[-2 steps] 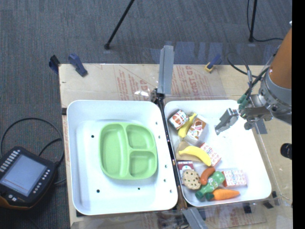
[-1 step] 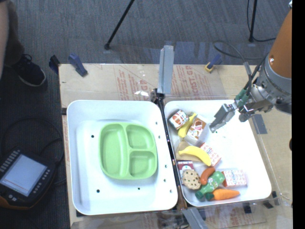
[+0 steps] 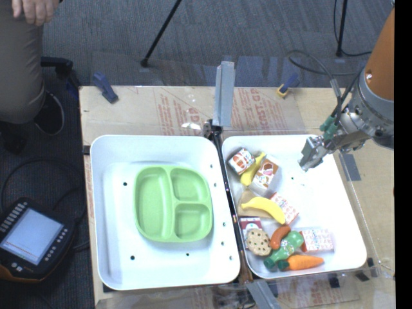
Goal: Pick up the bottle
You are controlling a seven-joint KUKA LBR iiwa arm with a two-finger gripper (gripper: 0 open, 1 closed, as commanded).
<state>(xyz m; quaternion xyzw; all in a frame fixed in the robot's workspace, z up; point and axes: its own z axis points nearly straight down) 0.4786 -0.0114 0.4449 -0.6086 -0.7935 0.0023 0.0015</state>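
Low in the right white bin [image 3: 351, 227], the small green plastic bottle [image 3: 286, 248] lies on its side, touching an orange carrot [image 3: 304, 262] and a brown sausage-shaped piece [image 3: 279, 235]. Just left sits a round speckled cookie [image 3: 258, 241]; above, a yellow banana [image 3: 263, 206]. The grey two-finger gripper [image 3: 311, 154] hovers well apart, over the bin's upper right; finger state cannot be told. A green divided tray [image 3: 173, 203] sits in the left bin [image 3: 103, 205].

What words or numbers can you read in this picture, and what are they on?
Red print on the cardboard sheet under the bins: letters show, but too blurred to read for sure.
Small food boxes in the right bin: pictures and labels, too small to read.
Handheld screen on the floor: nothing readable.
Green bottle: no readable label.
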